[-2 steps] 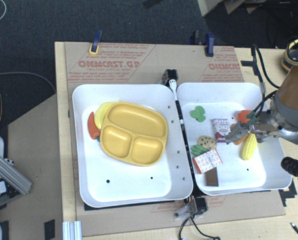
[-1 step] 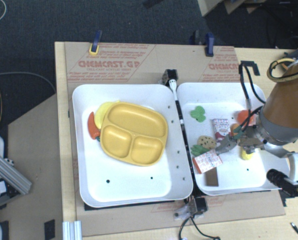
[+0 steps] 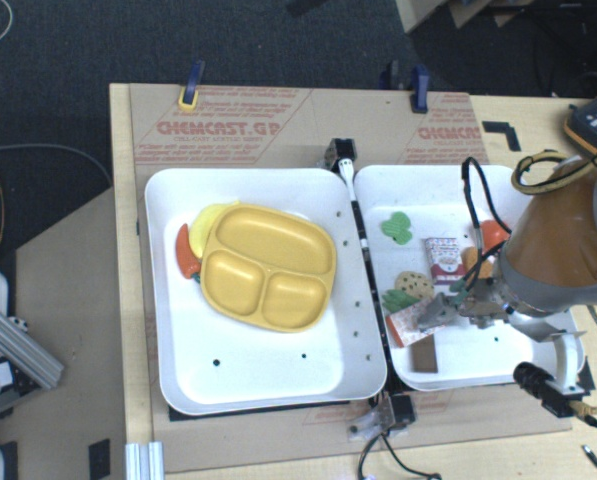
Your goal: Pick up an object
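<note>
From the camera view above the desk [image 3: 128, 268], we see two white bins side by side. The left bin [image 3: 268, 368] holds a yellow divided tray [image 3: 268, 266] lying over an orange-red piece [image 3: 186, 253] and a paler yellow piece [image 3: 210, 220] at its far-left edge. The right bin [image 3: 478, 368] carries the small things we may choose from: a green piece [image 3: 397, 228] at the far side, a red-and-white packet [image 3: 443, 258] near the middle, a cookie-like round [image 3: 411, 285] just left of it, an orange piece [image 3: 492, 234] to the right, and a brown flat block [image 3: 423, 352] at the near side.

Our end effector [image 3: 448, 308] sits low in the right bin, reached in from the right, close over a reddish flat item [image 3: 406, 325] between the cookie-like round and the brown block. We cannot tell its state; the grey tooling blurs into the clutter.

We judge that we are in the closing approach on a pick. To do it well, we centre over one item alone, since the neighbours lie just beside each other and a broad closure could catch two or push one away. We descend straight, keep clear of the bin's dividing wall to the left, and lift only once something is plainly caught.
</note>
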`<control>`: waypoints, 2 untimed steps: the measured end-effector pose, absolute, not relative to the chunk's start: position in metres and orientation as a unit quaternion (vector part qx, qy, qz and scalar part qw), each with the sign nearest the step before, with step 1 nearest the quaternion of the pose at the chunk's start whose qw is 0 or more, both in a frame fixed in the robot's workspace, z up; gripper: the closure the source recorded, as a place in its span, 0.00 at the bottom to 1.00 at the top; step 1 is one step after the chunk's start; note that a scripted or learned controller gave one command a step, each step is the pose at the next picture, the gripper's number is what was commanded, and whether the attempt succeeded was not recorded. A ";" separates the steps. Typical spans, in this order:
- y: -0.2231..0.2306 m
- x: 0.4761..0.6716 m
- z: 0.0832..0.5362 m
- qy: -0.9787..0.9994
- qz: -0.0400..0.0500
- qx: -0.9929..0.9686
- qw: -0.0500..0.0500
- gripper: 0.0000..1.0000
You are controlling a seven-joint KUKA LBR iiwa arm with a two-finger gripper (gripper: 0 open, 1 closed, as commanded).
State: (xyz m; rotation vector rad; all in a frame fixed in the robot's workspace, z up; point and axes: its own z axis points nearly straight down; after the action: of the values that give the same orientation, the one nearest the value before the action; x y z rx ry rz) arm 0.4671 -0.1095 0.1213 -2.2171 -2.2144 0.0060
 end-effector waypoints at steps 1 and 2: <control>-0.106 0.472 0.091 -0.708 -0.006 -0.706 0.000 0.00; -0.107 0.476 0.104 -0.708 -0.009 -0.706 -0.007 1.00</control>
State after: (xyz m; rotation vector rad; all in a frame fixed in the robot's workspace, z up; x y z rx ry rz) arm 0.4756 -0.1070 0.1037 -2.2285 -2.2330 -0.0285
